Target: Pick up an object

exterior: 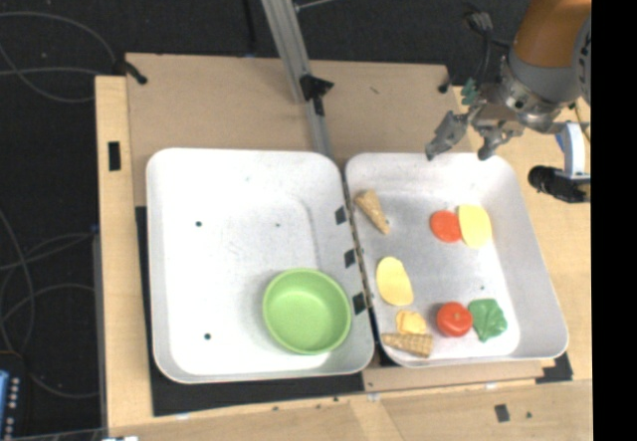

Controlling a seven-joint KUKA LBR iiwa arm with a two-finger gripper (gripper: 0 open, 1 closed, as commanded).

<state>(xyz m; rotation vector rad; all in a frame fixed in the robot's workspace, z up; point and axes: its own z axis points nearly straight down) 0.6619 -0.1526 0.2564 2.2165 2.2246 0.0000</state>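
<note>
My gripper (463, 143) hangs open above the far edge of the right bin (518, 185), nothing between its fingers. Below it in that bin lie a tan cone-shaped piece (371, 211), a red round piece (445, 226) touching a yellow piece (475, 226), a yellow oval piece (394, 281), a small yellow chunk (410, 322), a waffle-textured cone (409, 343), a red tomato-like piece (454, 319) and a green piece (487, 319). All lie apart from the gripper.
The left bin (229, 200) holds a green bowl (307, 311) near its front right corner. A slanted metal pole (284, 26) rises behind the bins' shared edge. Brown bench board surrounds the bins.
</note>
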